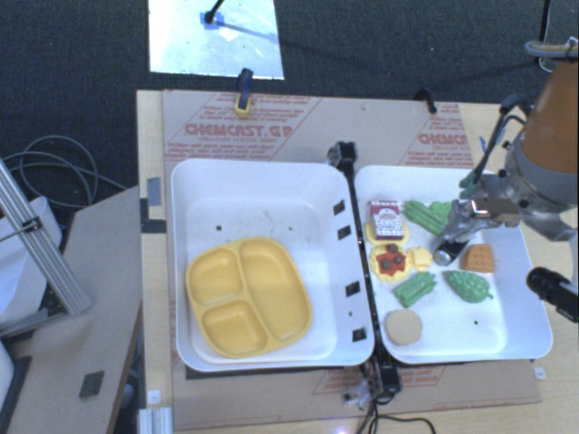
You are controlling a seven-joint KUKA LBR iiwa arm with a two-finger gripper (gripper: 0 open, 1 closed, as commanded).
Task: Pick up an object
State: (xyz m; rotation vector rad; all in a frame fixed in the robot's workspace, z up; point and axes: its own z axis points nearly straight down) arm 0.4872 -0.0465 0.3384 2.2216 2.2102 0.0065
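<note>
While its opening cannot be told, the claw hangs low in the right bin, a yellow piece just at its nine o'clock, an orange waffle at three, a green leaf at five.

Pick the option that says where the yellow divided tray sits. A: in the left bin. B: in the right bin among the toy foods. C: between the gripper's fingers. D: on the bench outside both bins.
A: the yellow divided tray lies flat in the left bin, while the toy foods, such as the round tan cookie, lie in the right bin.
</note>
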